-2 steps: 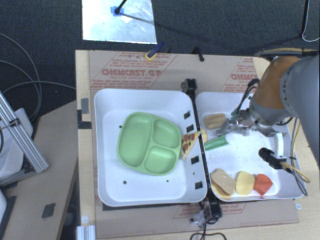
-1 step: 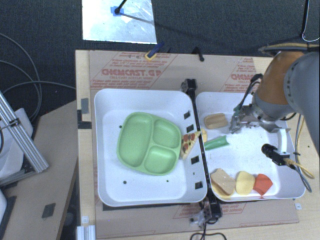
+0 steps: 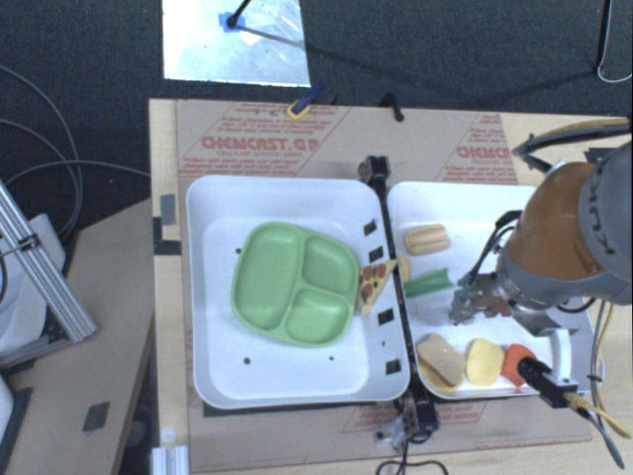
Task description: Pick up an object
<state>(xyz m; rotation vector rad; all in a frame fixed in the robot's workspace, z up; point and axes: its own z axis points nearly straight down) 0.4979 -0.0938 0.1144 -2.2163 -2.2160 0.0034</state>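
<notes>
In the right bin (image 3: 465, 198), my gripper (image 3: 469, 305) hangs low over the floor, just right of a green pickle-shaped piece (image 3: 425, 284). A tan bun (image 3: 425, 237) lies farther back. Along the front wall sit a beige bread roll (image 3: 441, 357), a yellow piece (image 3: 483, 361) and an orange-red piece (image 3: 514, 363). The arm's orange band (image 3: 554, 234) and grey wrist cover the right part of this bin. I see nothing clearly held in the gripper.
The left bin (image 3: 213, 374) holds a green divided plate (image 3: 294, 283). A toy pizza slice (image 3: 376, 281) leans against the black divider (image 3: 391, 283) between the bins. Cables run along the right edge by the arm.
</notes>
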